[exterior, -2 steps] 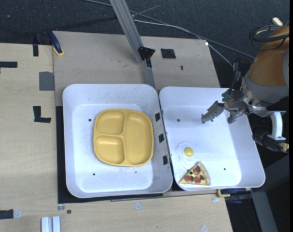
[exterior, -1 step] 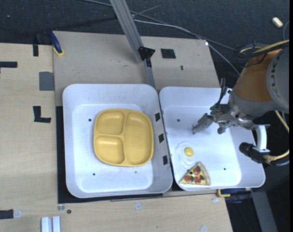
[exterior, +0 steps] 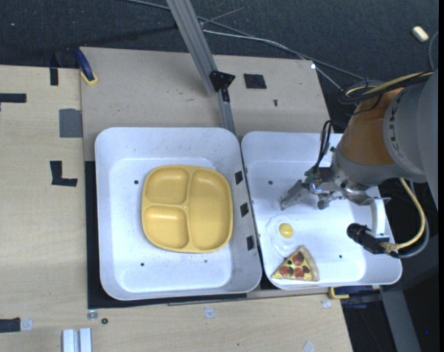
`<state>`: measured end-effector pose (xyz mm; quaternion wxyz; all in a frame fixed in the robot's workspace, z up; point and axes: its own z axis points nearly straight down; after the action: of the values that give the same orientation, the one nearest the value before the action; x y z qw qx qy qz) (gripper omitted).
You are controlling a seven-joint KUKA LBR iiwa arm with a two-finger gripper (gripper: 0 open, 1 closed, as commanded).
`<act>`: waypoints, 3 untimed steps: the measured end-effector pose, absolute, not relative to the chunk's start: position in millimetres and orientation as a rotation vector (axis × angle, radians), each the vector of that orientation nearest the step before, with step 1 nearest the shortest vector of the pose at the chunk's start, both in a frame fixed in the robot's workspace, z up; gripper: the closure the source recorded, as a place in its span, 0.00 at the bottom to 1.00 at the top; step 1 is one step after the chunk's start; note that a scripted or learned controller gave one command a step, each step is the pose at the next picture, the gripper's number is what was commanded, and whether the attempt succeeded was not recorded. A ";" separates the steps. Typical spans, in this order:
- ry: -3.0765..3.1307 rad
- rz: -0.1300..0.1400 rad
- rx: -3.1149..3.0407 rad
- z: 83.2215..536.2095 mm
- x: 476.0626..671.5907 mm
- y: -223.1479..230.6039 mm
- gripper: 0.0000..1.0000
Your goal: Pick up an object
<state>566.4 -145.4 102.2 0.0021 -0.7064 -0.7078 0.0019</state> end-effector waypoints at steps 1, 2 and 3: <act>-2.224 0.002 -2.221 85.9 567.1 -145.5 0.00; -2.228 -0.002 -2.224 98.3 568.8 -145.8 1.00; -2.226 -0.003 -2.220 152.0 570.0 -134.8 1.00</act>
<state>570.0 -134.8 152.0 -0.0011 -0.7063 -0.7079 -0.0008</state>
